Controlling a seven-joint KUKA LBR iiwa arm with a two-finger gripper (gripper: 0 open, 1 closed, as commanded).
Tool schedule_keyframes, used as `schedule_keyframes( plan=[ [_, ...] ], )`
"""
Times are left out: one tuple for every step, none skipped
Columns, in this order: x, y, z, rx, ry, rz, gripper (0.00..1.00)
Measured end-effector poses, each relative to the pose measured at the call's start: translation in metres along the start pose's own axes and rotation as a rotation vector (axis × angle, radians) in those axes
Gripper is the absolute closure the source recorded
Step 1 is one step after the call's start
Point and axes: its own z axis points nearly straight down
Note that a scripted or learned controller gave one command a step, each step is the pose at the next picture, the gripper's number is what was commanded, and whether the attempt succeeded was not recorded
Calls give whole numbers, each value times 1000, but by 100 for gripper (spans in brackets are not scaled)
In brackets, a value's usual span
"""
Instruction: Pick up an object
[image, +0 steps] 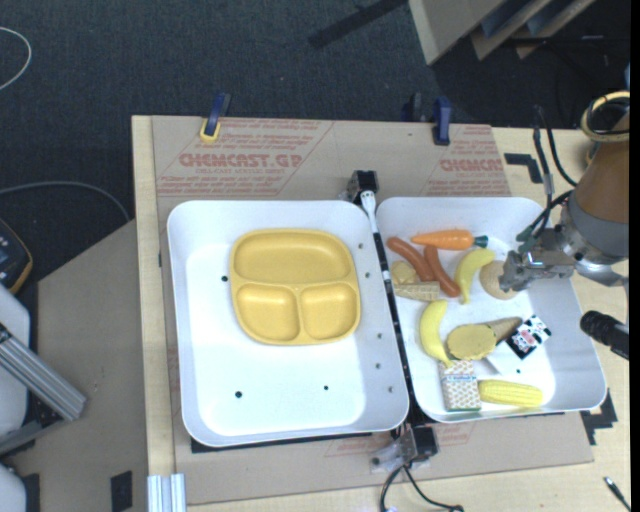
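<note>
Nothing is lifted yet. All the toy food (455, 310) lies in the right bin (580, 375), while the gripper (522, 268) hangs low at a round tan piece (497, 282); whether it grips cannot be told. Grasp and lift remain.

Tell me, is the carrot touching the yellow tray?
Apart. The camera view shows the carrot lying in the right bin, while the yellow tray sits in the left bin, with both bins' rims between them.
</note>
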Motion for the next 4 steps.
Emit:
schedule_keyframes(
  plan=[
    [0, 2, -46, -2, 0, -1, 100],
    [46, 24, -51, 1, 2, -6, 100],
    [91, 37, -41, 3, 2, -4, 100],
    [140, 39, -47, 2, 3, -5, 100]
  ],
)
